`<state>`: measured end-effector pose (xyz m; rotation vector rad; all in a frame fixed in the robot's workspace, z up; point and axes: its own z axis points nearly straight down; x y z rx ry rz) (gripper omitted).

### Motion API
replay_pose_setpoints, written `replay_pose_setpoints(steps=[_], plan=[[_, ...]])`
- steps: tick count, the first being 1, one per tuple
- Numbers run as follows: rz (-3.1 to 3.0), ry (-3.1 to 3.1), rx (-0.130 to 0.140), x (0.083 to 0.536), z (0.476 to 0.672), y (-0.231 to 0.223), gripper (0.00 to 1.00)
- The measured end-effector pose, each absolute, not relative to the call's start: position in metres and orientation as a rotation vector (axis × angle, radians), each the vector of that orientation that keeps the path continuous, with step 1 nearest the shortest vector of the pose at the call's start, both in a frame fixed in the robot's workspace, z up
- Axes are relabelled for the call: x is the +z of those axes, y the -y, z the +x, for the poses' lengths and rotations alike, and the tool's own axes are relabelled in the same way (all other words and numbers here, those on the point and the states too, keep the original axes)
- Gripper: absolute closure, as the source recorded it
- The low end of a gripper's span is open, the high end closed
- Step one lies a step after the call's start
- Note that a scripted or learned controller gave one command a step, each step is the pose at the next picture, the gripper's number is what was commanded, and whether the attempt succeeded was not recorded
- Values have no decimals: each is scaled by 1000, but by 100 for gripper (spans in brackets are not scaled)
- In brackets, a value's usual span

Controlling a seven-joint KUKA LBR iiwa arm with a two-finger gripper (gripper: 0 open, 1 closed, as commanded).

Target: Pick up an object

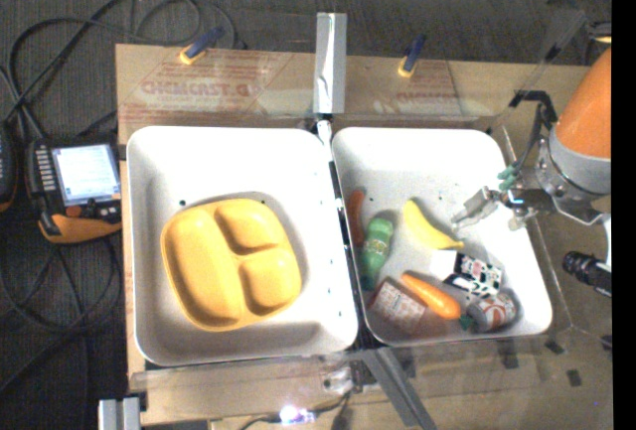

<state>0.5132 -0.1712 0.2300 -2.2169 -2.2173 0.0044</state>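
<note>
The right bin (427,148) holds a heap of small items. A yellow banana (429,227) lies near the middle, with a green bottle (378,244) to its left and a thin red-orange piece (356,210) by the left wall. In the front lie an orange carrot (432,294), a brown packet (396,304), a black-and-white patterned box (479,271) and a small can (494,311). My gripper (489,205) hangs over the bin's right side, just right of the banana and above the patterned box. I see nothing held in it.
The left bin (149,160) holds a yellow divided plate (234,262). A metal post (330,61) stands behind the wall between the bins. A handheld screen (78,175) and cables lie on the floor at left. The arm's orange band (586,110) is at the right edge.
</note>
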Motion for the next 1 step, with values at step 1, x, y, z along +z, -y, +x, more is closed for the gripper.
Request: replay_pose_setpoints(steps=[1], plan=[[-2172,2266,3,93,544,149,0]])
